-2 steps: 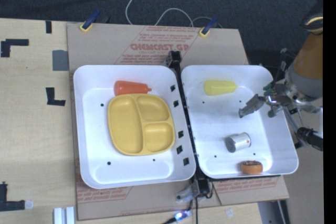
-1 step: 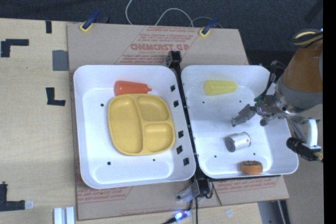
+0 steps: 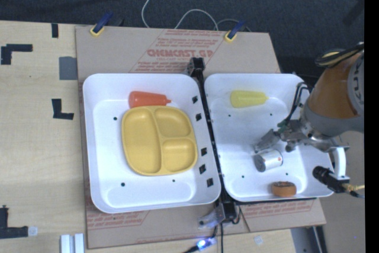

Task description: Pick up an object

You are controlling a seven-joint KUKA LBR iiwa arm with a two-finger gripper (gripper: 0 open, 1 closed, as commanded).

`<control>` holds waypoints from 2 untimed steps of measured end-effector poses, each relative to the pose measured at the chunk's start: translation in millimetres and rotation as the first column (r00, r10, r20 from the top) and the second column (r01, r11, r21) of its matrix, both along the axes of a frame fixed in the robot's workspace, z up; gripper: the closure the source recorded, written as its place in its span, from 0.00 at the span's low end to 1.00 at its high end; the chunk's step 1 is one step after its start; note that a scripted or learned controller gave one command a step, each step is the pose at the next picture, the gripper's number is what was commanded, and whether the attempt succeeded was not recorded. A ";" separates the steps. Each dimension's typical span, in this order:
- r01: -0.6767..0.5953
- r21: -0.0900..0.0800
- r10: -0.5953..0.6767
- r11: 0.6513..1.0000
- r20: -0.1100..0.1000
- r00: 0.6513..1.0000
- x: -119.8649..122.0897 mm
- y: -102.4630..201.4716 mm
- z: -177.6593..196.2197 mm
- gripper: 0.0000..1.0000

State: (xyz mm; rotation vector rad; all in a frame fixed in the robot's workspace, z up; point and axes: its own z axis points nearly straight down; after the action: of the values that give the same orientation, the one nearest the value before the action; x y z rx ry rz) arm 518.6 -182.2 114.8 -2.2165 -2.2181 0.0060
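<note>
In the right bin (image 3: 296, 83), my gripper (image 3: 273, 146) hangs low over the bin floor, its fingers open. A small white and grey cylinder (image 3: 269, 161) lies on its side just below the fingertips, close to them, and nothing is held between the fingers. A yellow corn-like piece (image 3: 247, 98) lies at the back of this bin. A brown round piece (image 3: 284, 189) rests by the front wall.
The left bin (image 3: 95, 127) holds a yellow divided plate (image 3: 159, 140) with an orange carrot-like piece (image 3: 148, 98) behind it. The grey and orange arm (image 3: 337, 98) reaches in over the right bin's right wall. A black divider (image 3: 204, 127) runs between the bins.
</note>
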 end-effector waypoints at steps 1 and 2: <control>-0.001 0.000 0.001 1.000 0.003 1.000 1.3 0.4 12.2 1.00; -0.001 -0.002 0.001 1.000 0.010 1.000 5.5 3.4 54.9 1.00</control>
State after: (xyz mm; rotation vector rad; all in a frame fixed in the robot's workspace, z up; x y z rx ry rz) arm 524.1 -178.8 169.7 -2.2211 -2.2257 -0.0024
